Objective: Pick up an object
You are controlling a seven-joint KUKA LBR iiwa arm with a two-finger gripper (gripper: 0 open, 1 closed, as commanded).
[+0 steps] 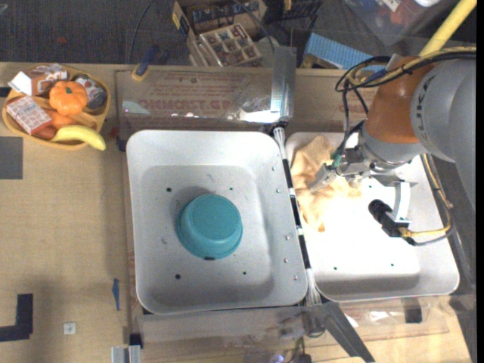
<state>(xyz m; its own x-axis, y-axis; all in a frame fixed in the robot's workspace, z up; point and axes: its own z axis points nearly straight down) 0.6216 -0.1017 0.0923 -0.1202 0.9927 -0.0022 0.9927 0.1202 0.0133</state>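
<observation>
Arm (423, 104) reaches in from right, grey with orange band, wrist over back of right bin (378, 255). Gripper (333, 169) sits low over tan crumpled cloth (314, 176) in that bin's back-left corner, close to the divider between bins. Fingers look slightly parted and down at the cloth's edge, touching or just above it; can't confirm any cloth is pinched between them, too blurred. Cloth lies bunched against left wall of right bin, spreading toward bin centre. Black cable piece (386, 218) hangs off wrist over middle of right bin. Left bin (151, 165) holds a teal bowl (210, 225), upside down, near its centre, well apart from gripper. Off the bins, far left on the bench, a basket (53, 112) with an orange pumpkin-like toy, a banana and small boxes.
</observation>
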